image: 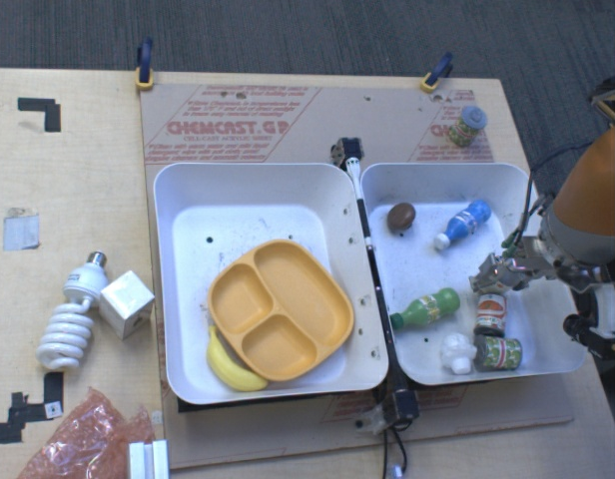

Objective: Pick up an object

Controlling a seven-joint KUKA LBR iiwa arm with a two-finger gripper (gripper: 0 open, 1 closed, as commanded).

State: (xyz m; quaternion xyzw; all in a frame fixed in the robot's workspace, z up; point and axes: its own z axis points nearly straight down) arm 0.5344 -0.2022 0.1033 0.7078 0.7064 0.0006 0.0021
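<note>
1. White plastic forms two shallow bins side by side on the table [78, 178]: the left bin [178, 267] and the right bin [547, 367].
2. Left bin contents: an orange three-compartment tray [280, 310], lying tilted, with a yellow banana [231, 367] partly under its near left edge.
3. Right bin contents, far to near: a brown rounded object [401, 217] near the far left corner; a blue bottle with a white cap [462, 225] lying on its side just right of it; a green bottle with a pale cap [426, 309] lying on its side at the left wall; a white crumpled item [454, 352] near the near wall.
4. Candidate objects under the arm: a small jar with a red-and-white label [490, 314], upright, and just nearer a green-labelled can [498, 353] on its side.
5. Gripper [499, 275]: reaches in from the right, above the right bin, just beyond the red-labelled jar; whether the jaws are spread or pressed together cannot be told, and nothing is seen between them.
6. Outside the bins: a small bottle [468, 126] on the far board; a spiral bulb [70, 314] and a white cube [127, 302] on the left.
</note>
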